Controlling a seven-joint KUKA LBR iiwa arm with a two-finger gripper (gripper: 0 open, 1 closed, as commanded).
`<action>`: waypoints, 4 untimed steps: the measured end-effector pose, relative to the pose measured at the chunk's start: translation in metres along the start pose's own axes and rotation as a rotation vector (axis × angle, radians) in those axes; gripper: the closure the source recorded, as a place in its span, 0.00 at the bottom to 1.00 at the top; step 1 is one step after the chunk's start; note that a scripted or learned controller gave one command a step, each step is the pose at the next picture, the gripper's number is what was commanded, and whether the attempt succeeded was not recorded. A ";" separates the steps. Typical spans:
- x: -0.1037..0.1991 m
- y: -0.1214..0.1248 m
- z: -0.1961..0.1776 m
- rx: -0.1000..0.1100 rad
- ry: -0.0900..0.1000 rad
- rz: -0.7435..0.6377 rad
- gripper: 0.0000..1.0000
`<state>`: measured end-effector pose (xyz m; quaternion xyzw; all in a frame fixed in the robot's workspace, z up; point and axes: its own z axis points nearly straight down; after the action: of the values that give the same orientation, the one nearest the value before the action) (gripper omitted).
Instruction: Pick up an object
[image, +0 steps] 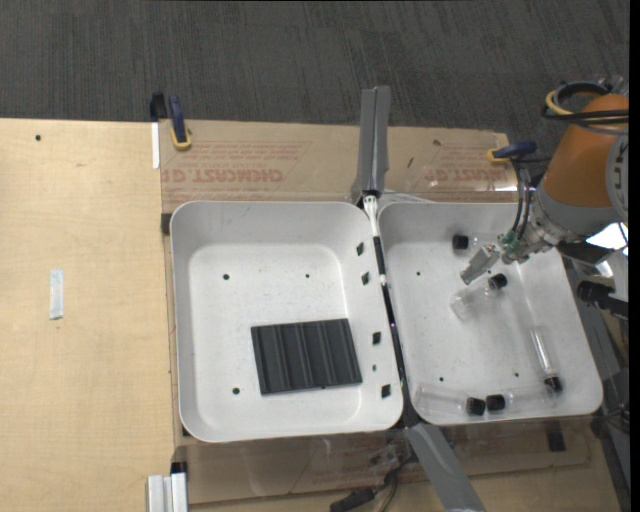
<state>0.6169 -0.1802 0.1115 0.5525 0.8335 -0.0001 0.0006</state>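
Left bin (200, 240): 1 ridged black mat (305, 356). Right bin (575, 330): several small clear tubes. Gripper (487, 268) jaws: cannot tell.

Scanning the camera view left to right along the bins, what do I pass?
Left bin → dark ribbed panel → divider between bins → right bin → end effector → clear tube

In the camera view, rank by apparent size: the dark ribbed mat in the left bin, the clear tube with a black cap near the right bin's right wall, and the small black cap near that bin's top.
1. Dark ribbed rectangular mat.
2. Clear tube with black cap.
3. Small black cap.
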 end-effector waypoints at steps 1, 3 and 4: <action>0.018 -0.043 0.020 0.002 0.002 -0.012 0.00; 0.029 0.015 -0.063 0.000 -0.001 -0.058 1.00; 0.029 0.016 -0.072 -0.001 -0.002 -0.060 1.00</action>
<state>0.6199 -0.1474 0.1830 0.5274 0.8496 -0.0005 0.0019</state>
